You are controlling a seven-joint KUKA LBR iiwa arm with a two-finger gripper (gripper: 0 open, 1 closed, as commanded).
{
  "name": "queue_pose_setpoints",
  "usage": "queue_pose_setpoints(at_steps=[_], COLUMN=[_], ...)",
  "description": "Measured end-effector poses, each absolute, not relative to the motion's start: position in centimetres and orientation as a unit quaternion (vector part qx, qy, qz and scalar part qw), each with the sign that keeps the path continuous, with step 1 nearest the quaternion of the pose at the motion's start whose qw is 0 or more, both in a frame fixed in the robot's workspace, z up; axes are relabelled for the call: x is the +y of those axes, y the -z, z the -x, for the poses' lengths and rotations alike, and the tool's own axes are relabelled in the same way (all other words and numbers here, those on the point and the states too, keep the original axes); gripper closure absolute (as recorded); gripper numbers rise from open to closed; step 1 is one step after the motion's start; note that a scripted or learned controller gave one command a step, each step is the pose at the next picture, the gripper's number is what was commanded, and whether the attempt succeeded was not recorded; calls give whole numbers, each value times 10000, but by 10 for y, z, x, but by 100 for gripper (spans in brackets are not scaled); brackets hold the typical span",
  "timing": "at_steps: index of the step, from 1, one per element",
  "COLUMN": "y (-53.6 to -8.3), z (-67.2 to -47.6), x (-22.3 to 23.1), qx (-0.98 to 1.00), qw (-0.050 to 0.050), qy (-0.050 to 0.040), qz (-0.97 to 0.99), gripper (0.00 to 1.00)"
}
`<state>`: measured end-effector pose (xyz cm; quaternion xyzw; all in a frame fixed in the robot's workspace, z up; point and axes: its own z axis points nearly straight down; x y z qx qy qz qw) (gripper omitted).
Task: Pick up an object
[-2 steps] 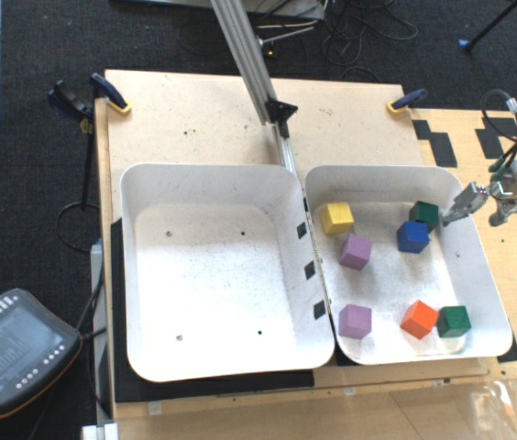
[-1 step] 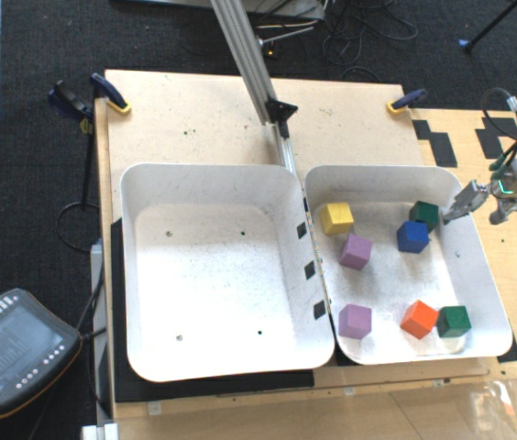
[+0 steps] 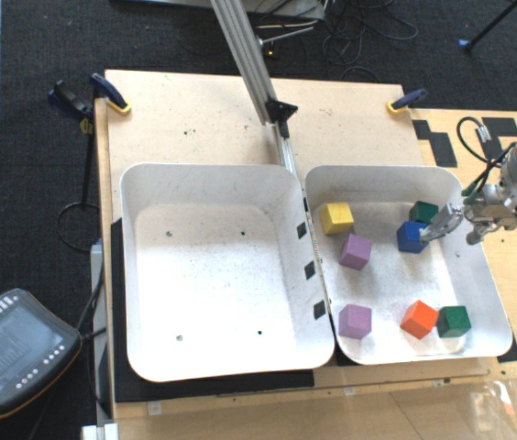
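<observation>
Blue cube [image 3: 411,236] beside claw [image 3: 442,225]

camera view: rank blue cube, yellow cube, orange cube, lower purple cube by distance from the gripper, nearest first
Measured from the gripper at the right bin's right side:
1. Blue cube, right beside the fingertips, upper right of the bin.
2. Orange cube, lower right, next to a green cube.
3. Yellow cube, upper left of that bin.
4. Lower purple cube, lower left, diagonally across.
</observation>
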<state>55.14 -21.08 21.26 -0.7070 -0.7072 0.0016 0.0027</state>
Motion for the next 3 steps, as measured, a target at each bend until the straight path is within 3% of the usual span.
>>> queue_pose_setpoints(at_steps=[2, 3], y=[-97, -111], z=[-556, -558], x=[-212, -213], qx=[-7069, -7069], qw=[23, -9], qy=[-13, 4], qz=[7073, 7073], gripper=[0, 100])
